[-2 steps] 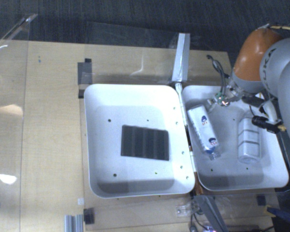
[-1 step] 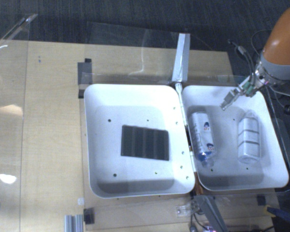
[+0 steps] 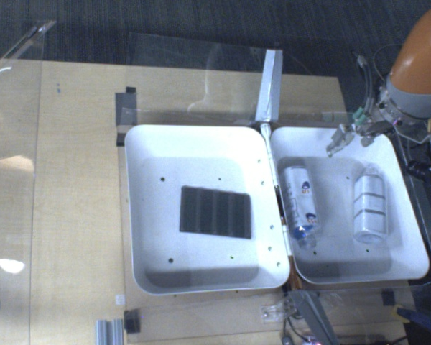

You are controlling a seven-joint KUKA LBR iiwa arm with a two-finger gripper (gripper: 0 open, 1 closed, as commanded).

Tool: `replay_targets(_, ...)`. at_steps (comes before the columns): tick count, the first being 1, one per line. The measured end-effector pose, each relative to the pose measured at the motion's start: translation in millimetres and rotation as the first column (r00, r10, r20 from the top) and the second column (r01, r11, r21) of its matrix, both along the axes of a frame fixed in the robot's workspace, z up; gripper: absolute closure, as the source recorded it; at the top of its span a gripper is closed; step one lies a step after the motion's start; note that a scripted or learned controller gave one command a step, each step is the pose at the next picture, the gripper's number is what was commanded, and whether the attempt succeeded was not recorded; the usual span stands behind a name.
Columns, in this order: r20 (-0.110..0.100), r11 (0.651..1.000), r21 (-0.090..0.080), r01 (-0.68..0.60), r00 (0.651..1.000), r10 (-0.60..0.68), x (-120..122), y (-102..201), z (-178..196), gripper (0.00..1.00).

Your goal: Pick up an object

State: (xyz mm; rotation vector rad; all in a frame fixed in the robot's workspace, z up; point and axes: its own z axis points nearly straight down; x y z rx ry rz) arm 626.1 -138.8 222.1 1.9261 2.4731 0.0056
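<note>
Our end effector (image 3: 343, 139) hovers over the right white plastic bin's (image 3: 409, 261) far edge; we cannot tell its state. We see 2 clear plastic bottles: the nearer, labelled one (image 3: 299, 201) lies toward the camera, long axis front-to-back; the other (image 3: 369, 205) lies right.

Pale wooden bench (image 3: 57, 214), dark carpet (image 3: 165, 6) (ribbed)

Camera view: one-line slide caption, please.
Gripper above right bin holding two clear bottles; dark ridged pad in left bin.
</note>
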Motion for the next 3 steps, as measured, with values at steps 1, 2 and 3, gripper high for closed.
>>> replay_targets(1,-0.002,1.000,0.000,0.002,1.000,-0.002,-31,-67,-59,0.00)
replay_targets(2,-0.003,0.992,0.001,-0.122,0.992,0.122,-40,-25,-69,0.00)
replay_targets(3,-0.001,0.999,0.000,-0.033,0.999,0.033,16,0,-73,0.00)
